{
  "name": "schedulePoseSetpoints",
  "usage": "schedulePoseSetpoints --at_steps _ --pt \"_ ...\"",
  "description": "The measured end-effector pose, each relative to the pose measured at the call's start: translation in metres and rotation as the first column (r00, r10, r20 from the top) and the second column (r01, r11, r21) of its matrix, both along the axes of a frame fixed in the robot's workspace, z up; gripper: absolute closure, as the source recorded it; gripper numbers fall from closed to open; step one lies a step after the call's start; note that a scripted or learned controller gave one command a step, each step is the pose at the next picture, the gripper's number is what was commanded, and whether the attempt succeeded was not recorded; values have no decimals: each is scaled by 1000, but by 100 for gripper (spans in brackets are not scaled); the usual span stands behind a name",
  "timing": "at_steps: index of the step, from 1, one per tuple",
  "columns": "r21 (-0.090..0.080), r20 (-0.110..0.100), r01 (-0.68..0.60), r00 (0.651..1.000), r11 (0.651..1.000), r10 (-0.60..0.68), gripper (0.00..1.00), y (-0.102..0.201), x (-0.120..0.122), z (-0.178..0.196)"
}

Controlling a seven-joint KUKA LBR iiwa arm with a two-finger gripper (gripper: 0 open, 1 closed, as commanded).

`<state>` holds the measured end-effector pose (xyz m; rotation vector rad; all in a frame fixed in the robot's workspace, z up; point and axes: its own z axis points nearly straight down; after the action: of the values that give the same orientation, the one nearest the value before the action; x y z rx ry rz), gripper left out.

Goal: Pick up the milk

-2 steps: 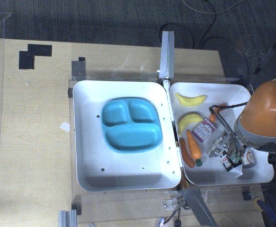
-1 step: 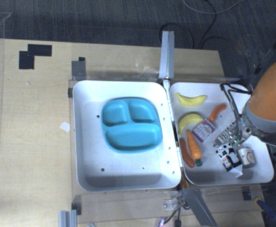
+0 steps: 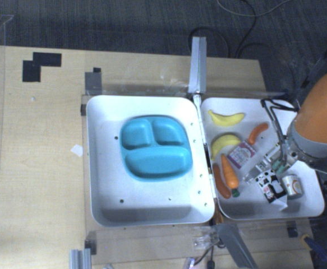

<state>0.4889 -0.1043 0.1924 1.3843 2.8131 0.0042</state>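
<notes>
I watch through one fixed camera above the table (image 3: 40, 150), angled down from moderate height. It takes in both white bins (image 3: 101, 206) side by side; the arm (image 3: 320, 116) enters from my right.

Arm (image 3: 320, 119): a large rounded orange band, smooth and glossy, with a grey ring under it
Wrist: a metal-grey section below the grey ring
Cable (image 3: 275, 114): thin and black, looping along the arm's side by the orange band
Claw (image 3: 271, 170): silvery metal parts and dark fittings, small and angular
Markings (image 3: 271, 185): a black-and-white patterned block near the claw; details too small to read
</notes>
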Motion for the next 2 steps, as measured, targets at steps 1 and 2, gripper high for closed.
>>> schedulePoseSetpoints --at_steps 1,2 --pt "-1 -1 -25 1000 1000 25 0 -29 -1 -49" --pt "9 13 581 814 814 -581 0 -5 4 -102"
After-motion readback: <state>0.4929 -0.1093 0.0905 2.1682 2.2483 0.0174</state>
